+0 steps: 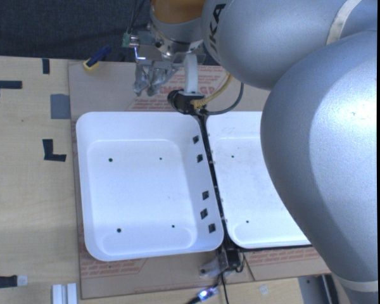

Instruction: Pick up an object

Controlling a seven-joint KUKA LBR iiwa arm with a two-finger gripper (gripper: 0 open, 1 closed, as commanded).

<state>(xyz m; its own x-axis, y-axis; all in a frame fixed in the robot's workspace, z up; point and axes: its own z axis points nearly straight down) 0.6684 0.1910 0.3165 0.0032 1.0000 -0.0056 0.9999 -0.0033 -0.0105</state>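
My gripper (151, 82) hangs above the brown board just beyond the far rim of the left white bin (88, 170), below the orange band of the wrist. I see nothing held under it. The left bin's floor shows a few small black dots. Much of the right white bin (240, 170) is covered by the big grey arm (316, 138); on the part of its floor that shows, there is only a small dot.
A black cable (206, 163) runs along the seam between the bins down to the front edge. A small blue and yellow item (96, 57) lies on the bench at the back left. Black tape marks (50, 149) dot the wooden bench to the left.
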